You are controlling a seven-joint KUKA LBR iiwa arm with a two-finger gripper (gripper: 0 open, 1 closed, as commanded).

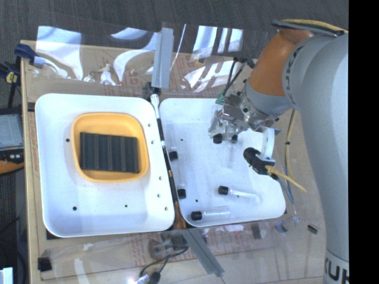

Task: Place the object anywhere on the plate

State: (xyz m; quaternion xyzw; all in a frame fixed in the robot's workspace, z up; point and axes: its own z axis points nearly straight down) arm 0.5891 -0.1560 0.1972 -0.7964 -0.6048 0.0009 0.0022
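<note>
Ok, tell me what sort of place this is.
Probably a robotics lab test bench: a grey arm reaches over two white bins, one holding a yellow plate, the other small clear tubes, with cables around.

Bench (89, 250) bears 2 white bins (100, 218) side by side.

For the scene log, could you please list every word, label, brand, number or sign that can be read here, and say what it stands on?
"KU": large pale letters at the bottom of the grey arm, cut off by the picture's lower edge, so the word is incomplete.
No other text can be read: the left bin, the right bin, the yellow plate and the tool show no legible marks.
</note>
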